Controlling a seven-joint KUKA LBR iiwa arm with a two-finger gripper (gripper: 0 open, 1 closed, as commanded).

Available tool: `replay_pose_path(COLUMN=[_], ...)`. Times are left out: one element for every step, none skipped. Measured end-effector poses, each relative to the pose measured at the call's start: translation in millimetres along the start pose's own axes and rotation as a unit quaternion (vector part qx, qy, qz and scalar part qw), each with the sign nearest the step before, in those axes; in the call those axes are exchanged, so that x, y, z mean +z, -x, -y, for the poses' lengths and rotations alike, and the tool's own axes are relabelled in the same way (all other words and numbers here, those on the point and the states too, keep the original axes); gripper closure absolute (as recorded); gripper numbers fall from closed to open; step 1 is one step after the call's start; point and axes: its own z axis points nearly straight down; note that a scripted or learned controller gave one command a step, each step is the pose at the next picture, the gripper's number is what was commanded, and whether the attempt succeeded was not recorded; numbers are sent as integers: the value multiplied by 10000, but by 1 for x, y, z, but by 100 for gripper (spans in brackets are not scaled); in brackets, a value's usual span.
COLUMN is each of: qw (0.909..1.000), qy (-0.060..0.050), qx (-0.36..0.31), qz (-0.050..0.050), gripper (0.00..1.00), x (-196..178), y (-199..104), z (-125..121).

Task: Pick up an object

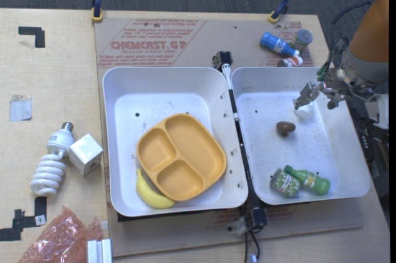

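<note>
Hovering over the upper right part of the right bin [346, 132], the gripper [320, 96] has its two fingers spread apart, and nothing sits between them. The thing nearest to it is the small brown object [285, 128], which lies on the floor of the right bin, near the middle of it, below and to the left of the gripper as the camera sees it. The two are near each other but clearly apart. This object is roundish, a little wider than tall, so I cannot name a real long axis; I judge that the fingers can close on it from almost any angle. The green bottle [303, 181] lies farther away, at the lower edge of the right bin, with its long axis running left to right and its cap toward the right. It seems the next move calls for a short shift of the gripper toward the bin's centre, then a descent. The yellow plate [180, 155] and the banana [151, 194] rest in the left bin [117, 132], across the divider from the right bin, well apart from the gripper.
</note>
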Motion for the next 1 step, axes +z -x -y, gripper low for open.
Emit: replay_pose_path(qw=[10000], qy=[-6], qx=[1], qz=[-4], gripper=[0], x=[37], y=[-31], z=[22])
